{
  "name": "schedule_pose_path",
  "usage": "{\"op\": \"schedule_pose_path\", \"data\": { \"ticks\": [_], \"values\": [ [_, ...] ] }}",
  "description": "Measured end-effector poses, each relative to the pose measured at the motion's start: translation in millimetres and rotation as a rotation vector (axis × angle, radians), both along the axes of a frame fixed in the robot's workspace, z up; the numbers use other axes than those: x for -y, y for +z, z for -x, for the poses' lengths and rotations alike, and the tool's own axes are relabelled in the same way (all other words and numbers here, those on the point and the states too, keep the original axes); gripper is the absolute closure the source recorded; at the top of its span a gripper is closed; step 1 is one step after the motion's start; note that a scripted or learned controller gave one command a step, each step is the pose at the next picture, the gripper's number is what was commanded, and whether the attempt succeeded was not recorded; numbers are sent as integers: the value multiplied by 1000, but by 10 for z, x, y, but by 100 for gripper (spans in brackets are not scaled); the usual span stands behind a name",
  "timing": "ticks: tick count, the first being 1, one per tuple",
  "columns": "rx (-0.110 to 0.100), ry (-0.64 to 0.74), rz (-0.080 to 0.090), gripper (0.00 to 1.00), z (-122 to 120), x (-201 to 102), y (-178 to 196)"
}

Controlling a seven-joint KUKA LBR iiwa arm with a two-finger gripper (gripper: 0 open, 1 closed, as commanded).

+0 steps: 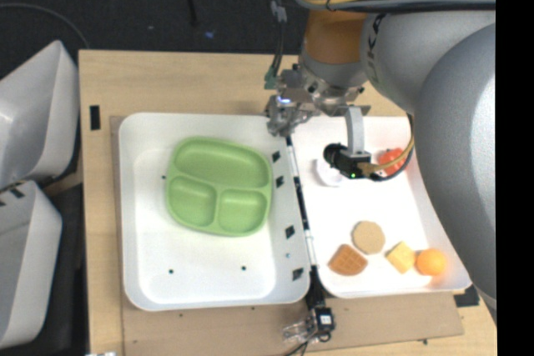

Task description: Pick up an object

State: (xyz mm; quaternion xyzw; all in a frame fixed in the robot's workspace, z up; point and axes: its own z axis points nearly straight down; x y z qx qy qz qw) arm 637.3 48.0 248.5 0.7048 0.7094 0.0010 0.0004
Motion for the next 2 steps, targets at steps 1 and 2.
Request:
{"op": "schedule_pose_path", "data": {
  "ticks": [1,2],
  "values": [
    [0,-1,1,100,-82,-401,-166],
    [0,-4,2,0,-80,-378,-157]
  ]
}}
